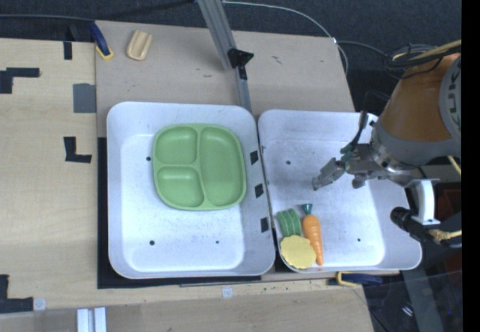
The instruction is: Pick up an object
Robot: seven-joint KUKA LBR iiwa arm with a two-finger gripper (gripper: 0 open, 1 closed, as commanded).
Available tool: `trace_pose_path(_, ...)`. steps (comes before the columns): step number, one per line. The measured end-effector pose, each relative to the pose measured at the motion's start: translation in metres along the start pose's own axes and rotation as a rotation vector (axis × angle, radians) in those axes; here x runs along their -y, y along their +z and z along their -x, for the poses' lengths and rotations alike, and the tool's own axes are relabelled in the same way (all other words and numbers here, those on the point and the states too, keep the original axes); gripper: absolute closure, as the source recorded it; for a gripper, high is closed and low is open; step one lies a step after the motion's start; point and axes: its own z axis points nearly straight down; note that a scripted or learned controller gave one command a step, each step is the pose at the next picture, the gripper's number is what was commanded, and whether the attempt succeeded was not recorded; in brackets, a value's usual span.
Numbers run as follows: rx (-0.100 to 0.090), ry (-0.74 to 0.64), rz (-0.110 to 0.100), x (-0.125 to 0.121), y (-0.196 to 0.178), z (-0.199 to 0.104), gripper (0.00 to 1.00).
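In the right bin [360, 248], three toy foods lie together at the front left corner. An orange carrot [313, 237] sits between a green ribbed piece [289, 222] and a flat yellow round piece [297, 252]. My gripper [341, 177] hangs over the middle of this bin, up and to the right of the carrot and apart from it. Its fingers [324, 176] are spread open with nothing between them. The grey and orange arm [420, 117] comes in from the right.
The left bin [127, 248] holds a green divided plate [199, 166]. A grey slanted pole [214, 8] stands behind the bins' shared wall. A tan block [139, 44] and a blue-yellow clip [101, 40] lie on the bench at the back left.
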Motion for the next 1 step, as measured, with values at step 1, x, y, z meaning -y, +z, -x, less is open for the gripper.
trace_pose_path(1,0.0,0.0,0.0,0.0,0.0,0.0001,0.0)
